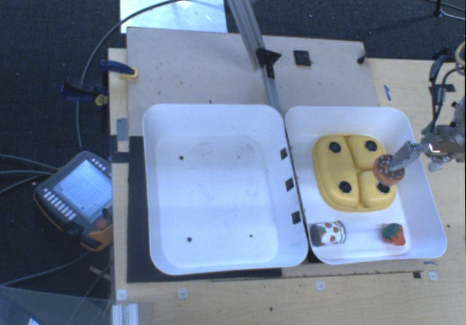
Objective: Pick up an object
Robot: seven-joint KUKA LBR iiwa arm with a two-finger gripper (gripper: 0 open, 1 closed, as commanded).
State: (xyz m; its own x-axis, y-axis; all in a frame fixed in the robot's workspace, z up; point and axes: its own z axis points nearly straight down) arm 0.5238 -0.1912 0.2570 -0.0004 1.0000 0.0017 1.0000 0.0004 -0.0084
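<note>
Right bin (426,192) is holding everything: a big yellow block (354,170) with four dark dots, a small can (328,233) lying on its side near the front wall, and a strawberry-like red toy (394,234) in the front right corner.

The gripper (397,161) is reaching in from the right at a slant, sitting over the yellow block's right edge. A small brown ring, donut-like (384,170), is sitting right at its tip, on or just above the block. Can't tell whether the fingers are closed on it or just touching; too small to resolve.

Donut is round, so no real long axis; it's facing flat-side up toward the camera. The can's long axis is running left-right, roughly parallel to the front wall.

Obstructions: yellow block directly under the donut, bin's right wall close behind the gripper. Can and red toy are sitting well apart from the tip.

Left bin (211,185) is sitting beside it, walls touching. A teach pendant (76,196) is lying off the bench on the left.
</note>
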